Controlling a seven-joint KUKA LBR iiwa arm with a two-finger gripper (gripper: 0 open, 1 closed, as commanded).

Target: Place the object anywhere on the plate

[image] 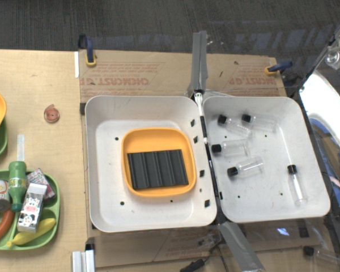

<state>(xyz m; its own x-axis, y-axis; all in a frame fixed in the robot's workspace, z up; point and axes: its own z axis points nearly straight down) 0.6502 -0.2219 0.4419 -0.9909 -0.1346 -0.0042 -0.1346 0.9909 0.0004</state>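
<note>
Two shallow white bins sit side by side in the middle of the frame. The left bin [102, 208] holds an orange-yellow square plate [157, 145] near its centre, and a dark grey ribbed block [158, 169] lies flat on the plate's lower half. The right bin [311, 203] holds five clear plastic vials with black caps, all lying on their sides: one at upper left [231, 125], one just right of it near the top [258, 122], one at the bin's left side [228, 148], one below it near the centre [245, 168], and one well apart at lower right [295, 183]. None of the vials touches the plate. At the lower left of the frame a green tray [45, 231] bears toy food and small packets. The pincer's state cannot be told
</note>
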